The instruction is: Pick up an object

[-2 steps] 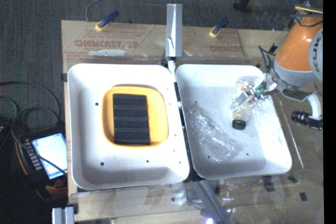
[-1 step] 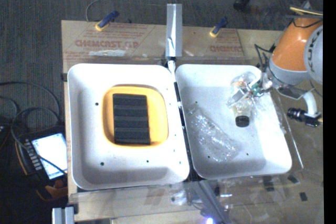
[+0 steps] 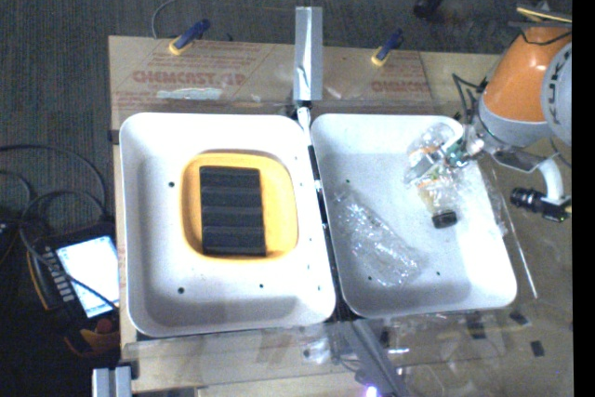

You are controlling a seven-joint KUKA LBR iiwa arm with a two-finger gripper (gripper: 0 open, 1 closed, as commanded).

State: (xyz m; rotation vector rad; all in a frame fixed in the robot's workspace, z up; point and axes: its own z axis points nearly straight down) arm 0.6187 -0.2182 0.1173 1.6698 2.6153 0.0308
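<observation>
Bench (image 3: 139,70): brown board w/ red lettering, two blue-and-yellow clamps at far edge, upright metal post (image 3: 308,56) centred behind the bins; floor is dark grey carpet; cables trail at left, a lit screen device (image 3: 88,270) at lower left; black chair or stand legs at top right.

Left bin (image 3: 149,228): white, shallow; holds a yellow tray w/ black ribbed insert (image 3: 232,207); its long axis runs near-to-far, sits about mid-bin.

Right bin (image 3: 465,284): white; three things seen. Clear crinkled plastic bottle (image 3: 376,237) lies flat, long axis diagonal from upper-left to lower-right, in centre to near part of bin; which end is the neck can't be made out. Small black object (image 3: 444,218), short, roughly left-right, near right wall. Clear crumpled packet w/ coloured bits (image 3: 429,158) in far right part of bin.

Arm: grey w/ orange band (image 3: 525,84) comes in from right, over far right corner of right bin; gripper (image 3: 462,149) low, at right edge of clear packet, appears touching or just beside it; how wide the claw stands can't be told, nor whether it grips anything; glare and clear plastic hide it.

Rel. to claw: black object sits just nearward of it, apart; bottle lies left and nearward, well apart; tray in other bin, far left.
</observation>
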